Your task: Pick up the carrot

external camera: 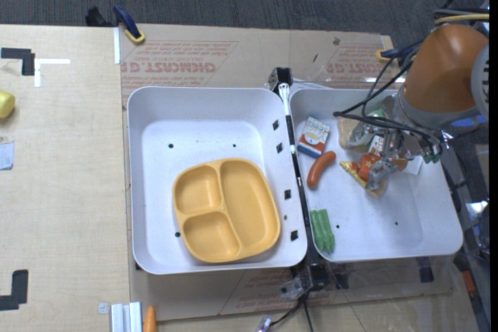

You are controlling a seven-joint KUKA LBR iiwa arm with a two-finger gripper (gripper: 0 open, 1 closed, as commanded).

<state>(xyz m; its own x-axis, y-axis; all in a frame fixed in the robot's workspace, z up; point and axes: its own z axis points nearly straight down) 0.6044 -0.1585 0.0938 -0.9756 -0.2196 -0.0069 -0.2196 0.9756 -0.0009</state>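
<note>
Orange is what we are finding first: the carrot is lying in the right bin, close to that bin's left wall and about midway along it, slanting with its upper end turned toward the bin's middle. We are seeing it bare and untouched, with open white floor between it and the gripper. The gripper is hanging over the upper middle of the right bin, beneath the arm's orange band, and it is sitting among a cluster of crumpled wrappers in red, yellow and clear film; we cannot tell whether it is spread or closed, or whether anything is caught in it, because the clutter is masking it. Just above the carrot, a small carton in white, blue and red is resting near the bin's upper left corner. A green vegetable is lying along the left wall toward the lower left corner. In the left bin, a yellow divided plate is occupying the lower middle, reaching toward the near wall. On the bench's far left edge, a yellow object is sitting.
</note>
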